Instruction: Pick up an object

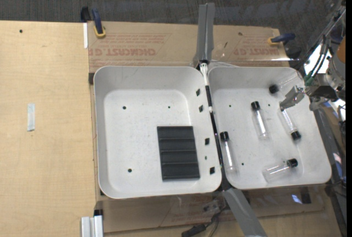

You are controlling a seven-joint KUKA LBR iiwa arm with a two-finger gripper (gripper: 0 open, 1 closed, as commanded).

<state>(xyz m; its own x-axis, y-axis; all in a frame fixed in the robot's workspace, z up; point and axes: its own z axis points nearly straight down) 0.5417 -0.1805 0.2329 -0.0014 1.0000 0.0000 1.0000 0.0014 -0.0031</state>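
Several clear tubes with black caps lie in the right bin (308, 175). One tube (259, 120) lies near the bin's middle, another (226, 152) along its left wall, and a third (279, 169) near the front right. A further tube (290, 125) lies just below my gripper (297, 97), and one more (280, 85) lies just above it near the back right corner. The gripper hangs low over the bin's right side, with the arm (330, 73) coming in from the right edge. No tube is visibly in the gripper. A black ribbed block (179, 152) rests in the left bin (110, 120).
A grey divider post (205, 32) stands behind the seam between the bins. Clamps (96, 21) (280, 39) hold the cardboard sheet behind the bins. The wooden bench (44, 120) extends to the left, with a small metal strip (31, 117) on it.
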